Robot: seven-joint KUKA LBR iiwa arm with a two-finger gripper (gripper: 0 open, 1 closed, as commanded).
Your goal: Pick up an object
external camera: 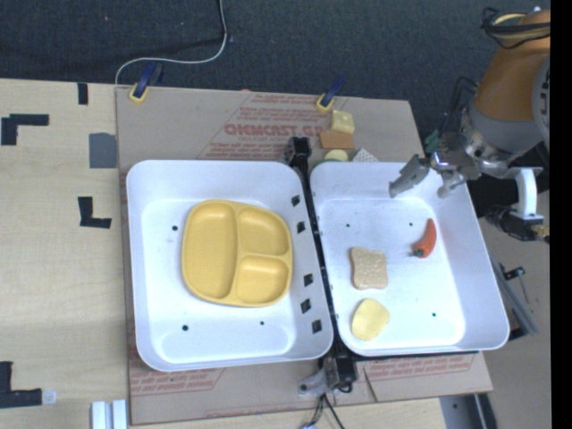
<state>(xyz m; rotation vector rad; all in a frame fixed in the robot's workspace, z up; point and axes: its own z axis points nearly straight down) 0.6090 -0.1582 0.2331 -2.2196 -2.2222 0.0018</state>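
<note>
Sitting nearest the camera, in the right bin [478, 324], toward its front edge: a pale yellow rounded piece [369, 319]. Lying just behind it, close but apart: a tan slice of toast [369, 268]. Resting farther back and to the right, near the bin's right wall: a red chili pepper [425, 239] with a green stem end, tilted slightly off upright. Filling the middle of the left bin [152, 239]: a yellow divided plate [237, 252] with three compartments. Hovering over the back right corner of the right bin: the gripper [427, 177], fingers spread apart, clamping nothing, well apart from the pepper, the toast and the yellow piece. Leaning in from the right above it: the grey arm [500, 128] with its orange band [518, 70]. Lying beyond the bins' back rims, on the cardboard sheet [223, 123]: a small tan block [338, 138], a yellow block [342, 120] touching it behind, and a pale green rounded bit [335, 156] just in front. Clipping the cardboard's far edge: two clamps [141, 88]. Trailing across the dark floor at the very back: a white cable [210, 25].
</note>
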